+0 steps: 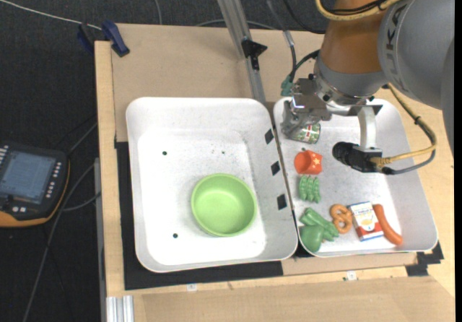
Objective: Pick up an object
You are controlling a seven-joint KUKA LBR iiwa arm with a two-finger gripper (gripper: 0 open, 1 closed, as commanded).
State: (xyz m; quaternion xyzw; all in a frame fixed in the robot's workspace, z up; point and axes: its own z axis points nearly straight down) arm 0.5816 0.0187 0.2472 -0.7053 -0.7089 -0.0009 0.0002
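The gripper hung low over the far left corner of the right bin, its fingers hidden under the wrist, so whether they were parted or closed could not be told, nor whether they held anything. Just near of it lay an orange-red toy, then a green ridged piece, a green leafy toy, a pretzel, a small white carton and an orange carrot-like stick. In the left bin a light green bowl sat toward the near right
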